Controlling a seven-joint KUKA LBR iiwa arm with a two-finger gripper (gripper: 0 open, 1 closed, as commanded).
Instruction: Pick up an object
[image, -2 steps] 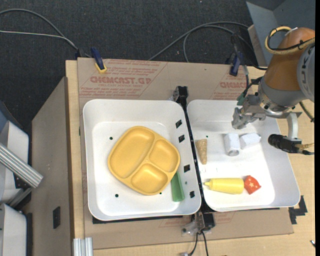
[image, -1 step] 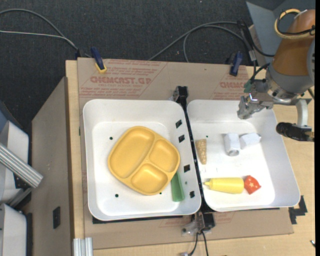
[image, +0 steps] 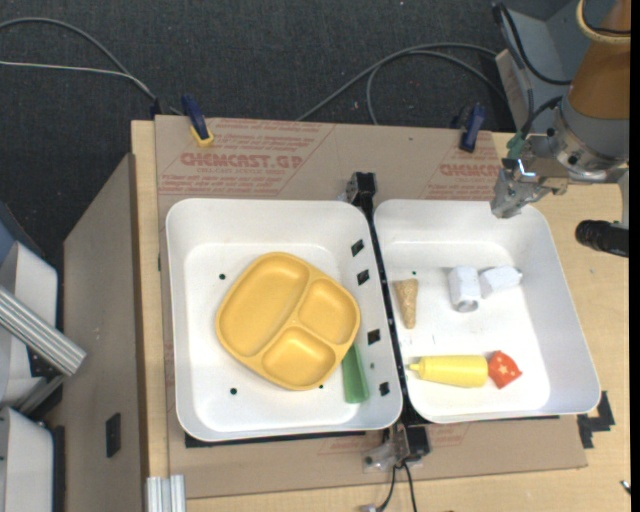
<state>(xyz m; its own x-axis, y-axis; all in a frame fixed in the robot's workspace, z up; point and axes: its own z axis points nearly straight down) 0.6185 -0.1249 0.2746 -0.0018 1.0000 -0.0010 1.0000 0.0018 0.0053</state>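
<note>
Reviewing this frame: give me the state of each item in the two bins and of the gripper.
yellow divided plate: lying flat, left bin
green stick: lying beside the plate's edge
tan cone: lying, right bin
white cylinder: on its side
white block: lying apart from the cylinder
yellow bottle: on its side
red piece: lying at the bottle's end
gripper: above the right bin's far rim

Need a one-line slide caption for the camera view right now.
Arm's hand hovers above the right bin's far corner; yellow bottle and white blocks lie inside, yellow tray in the left bin.
</note>
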